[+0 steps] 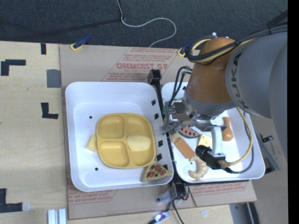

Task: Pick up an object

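While the arm [219, 73] overhangs the right bin [254, 171], a croissant [199, 170] lies there.

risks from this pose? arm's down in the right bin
1. The items in the right bin lie crowded: orange stick, watermelon slice, croissant. A grasp may pinch two or nudge neighbours.
2. The gripper sits near the bin divider; it may clip it.
3. The wrist cable loops low and might snag items.
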